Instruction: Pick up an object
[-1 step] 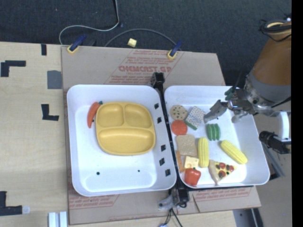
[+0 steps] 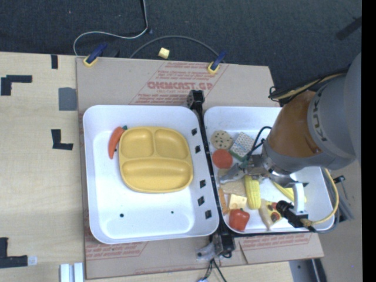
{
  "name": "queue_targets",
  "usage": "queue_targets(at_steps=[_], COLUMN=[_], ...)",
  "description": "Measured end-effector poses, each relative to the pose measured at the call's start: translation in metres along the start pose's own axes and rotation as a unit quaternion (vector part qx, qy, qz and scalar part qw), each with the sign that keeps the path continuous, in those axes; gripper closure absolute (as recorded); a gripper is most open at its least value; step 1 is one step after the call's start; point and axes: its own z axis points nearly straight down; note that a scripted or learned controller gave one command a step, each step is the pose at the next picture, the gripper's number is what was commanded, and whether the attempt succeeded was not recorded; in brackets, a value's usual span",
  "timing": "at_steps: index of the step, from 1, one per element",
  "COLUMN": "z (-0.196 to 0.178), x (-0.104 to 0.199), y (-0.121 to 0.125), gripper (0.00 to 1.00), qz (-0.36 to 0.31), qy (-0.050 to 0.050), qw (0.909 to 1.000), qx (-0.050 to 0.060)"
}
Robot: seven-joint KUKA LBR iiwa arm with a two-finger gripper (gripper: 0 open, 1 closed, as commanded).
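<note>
The corn (image 2: 253,192) lies in the right bin (image 2: 258,113), near its front edge, with its long side running front to back. The gripper (image 2: 249,168) sits low just behind it; I cannot tell its state. A tomato (image 2: 222,158), cookie (image 2: 221,138), cheese (image 2: 237,201) and pepper (image 2: 239,219) crowd close. The left bin (image 2: 100,175) holds a yellow plate (image 2: 156,159) and carrot (image 2: 114,141). Cardboard (image 2: 176,84) covers the wooden bench (image 2: 35,175)
</note>
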Motion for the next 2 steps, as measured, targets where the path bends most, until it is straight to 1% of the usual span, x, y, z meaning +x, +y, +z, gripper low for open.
queue_targets(at_steps=[1, 2], z=[-0.018, -0.151], x=[-0.001, 0.055], y=[0.002, 0.0], gripper=[1.0, 1.0], qz=[-0.001, -0.005], qy=[0.0, 0.001], qw=[1.0, 1.0], qx=[-0.002, -0.003])
